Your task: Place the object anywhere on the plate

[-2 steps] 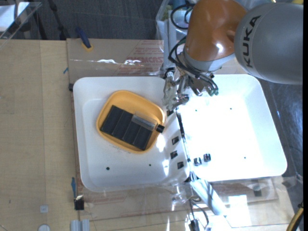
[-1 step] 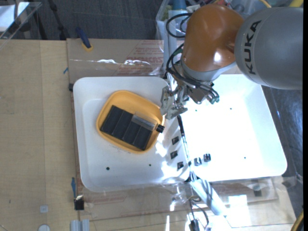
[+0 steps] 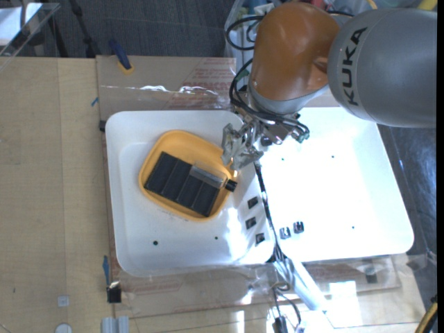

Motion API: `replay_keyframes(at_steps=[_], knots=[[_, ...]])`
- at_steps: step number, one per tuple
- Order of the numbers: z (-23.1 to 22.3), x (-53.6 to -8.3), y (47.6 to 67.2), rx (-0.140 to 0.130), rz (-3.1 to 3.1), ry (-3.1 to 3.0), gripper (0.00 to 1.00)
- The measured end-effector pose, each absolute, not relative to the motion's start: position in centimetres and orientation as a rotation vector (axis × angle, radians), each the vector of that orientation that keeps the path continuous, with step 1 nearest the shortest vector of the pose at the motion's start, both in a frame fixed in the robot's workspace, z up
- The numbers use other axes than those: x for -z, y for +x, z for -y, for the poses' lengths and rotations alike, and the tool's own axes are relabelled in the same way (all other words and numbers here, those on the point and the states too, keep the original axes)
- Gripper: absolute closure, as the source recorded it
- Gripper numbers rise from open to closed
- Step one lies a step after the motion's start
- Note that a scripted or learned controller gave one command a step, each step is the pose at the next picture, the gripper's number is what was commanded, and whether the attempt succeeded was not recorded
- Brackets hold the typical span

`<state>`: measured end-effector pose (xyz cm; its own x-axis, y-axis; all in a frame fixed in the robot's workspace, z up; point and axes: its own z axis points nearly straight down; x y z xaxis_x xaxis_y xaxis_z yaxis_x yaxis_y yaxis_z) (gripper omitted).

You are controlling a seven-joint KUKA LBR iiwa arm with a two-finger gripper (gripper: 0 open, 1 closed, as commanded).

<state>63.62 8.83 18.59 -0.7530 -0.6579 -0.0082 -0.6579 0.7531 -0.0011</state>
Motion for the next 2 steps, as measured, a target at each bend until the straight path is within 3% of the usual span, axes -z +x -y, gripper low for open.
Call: replay_keyframes(at_steps=[1, 2], knots=[[-11.0, -20.4, 63.6, -0.003, -2.771, -1.46, 1.0], [-11.1, -16.1, 63.1, -0.004, -2.704, -1.591, 1.0]])
